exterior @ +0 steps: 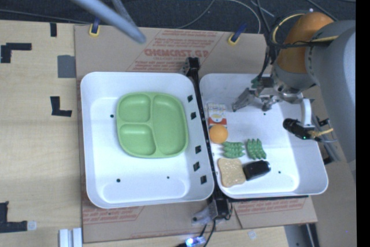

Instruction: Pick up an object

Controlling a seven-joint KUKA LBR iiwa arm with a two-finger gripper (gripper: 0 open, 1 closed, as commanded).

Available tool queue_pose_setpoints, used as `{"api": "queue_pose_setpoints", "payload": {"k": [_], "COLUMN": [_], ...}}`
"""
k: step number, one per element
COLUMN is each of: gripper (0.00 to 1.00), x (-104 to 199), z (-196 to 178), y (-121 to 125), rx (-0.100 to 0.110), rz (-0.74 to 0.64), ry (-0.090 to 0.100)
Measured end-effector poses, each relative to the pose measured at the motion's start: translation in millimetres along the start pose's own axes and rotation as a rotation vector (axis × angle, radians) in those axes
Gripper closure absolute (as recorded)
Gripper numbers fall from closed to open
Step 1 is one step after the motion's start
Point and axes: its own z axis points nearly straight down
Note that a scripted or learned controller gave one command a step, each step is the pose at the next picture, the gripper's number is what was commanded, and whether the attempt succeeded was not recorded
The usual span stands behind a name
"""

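My gripper point(252, 104) hangs over the back part of the right bin point(309, 179), its fingers spread open with nothing between them. Left of it lies a small white and red carton point(216, 113), with an orange ball point(218, 134) just in front of that. Nearer the bin's front sit two green toy vegetables point(232, 149) point(255, 148), a slice of bread point(230, 171) and a black object point(256, 169). All of these lie apart from the gripper, on the bin floor.
The left bin point(95, 124) holds a green divided plate point(152, 125). A black divider with clips point(199, 124) runs between the bins. The grey arm with its orange band point(306, 37) comes in from the right, and cables trail behind it.
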Motion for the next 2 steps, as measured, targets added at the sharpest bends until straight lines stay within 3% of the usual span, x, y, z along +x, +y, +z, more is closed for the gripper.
{"api": "queue_pose_setpoints", "payload": {"k": [1, 2], "gripper": [1.0, 1.0], "x": [0, 5], "z": [-12, -58], "y": [1, -3], "rx": [-0.003, -0.003], "rz": [-0.001, 0.001], "ry": [-0.003, 0.002]}}
